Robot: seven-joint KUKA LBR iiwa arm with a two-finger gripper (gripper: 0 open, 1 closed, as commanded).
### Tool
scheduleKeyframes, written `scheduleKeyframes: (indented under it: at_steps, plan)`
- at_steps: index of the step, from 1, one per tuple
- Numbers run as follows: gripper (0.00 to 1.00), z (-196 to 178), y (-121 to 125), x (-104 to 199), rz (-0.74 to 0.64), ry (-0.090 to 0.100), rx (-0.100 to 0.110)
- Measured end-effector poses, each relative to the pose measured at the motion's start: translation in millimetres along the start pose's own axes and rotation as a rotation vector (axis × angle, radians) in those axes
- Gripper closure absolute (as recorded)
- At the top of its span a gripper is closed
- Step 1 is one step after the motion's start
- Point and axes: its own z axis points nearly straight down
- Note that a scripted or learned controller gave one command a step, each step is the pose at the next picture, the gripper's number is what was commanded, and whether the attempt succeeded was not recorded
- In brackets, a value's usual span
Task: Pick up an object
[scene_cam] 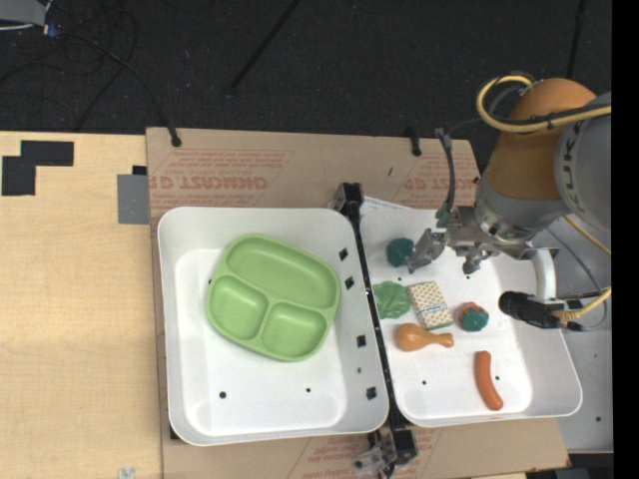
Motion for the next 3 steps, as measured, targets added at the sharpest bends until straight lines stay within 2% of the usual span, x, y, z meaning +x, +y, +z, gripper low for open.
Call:
scheduleKeyframes:
  at_steps: [1,3]
  plan:
    - [0.00,-8,3,0,-0.002,0.000,-0.013]
    - [0.00,79,3,4,-0.001,0.000,-0.009]
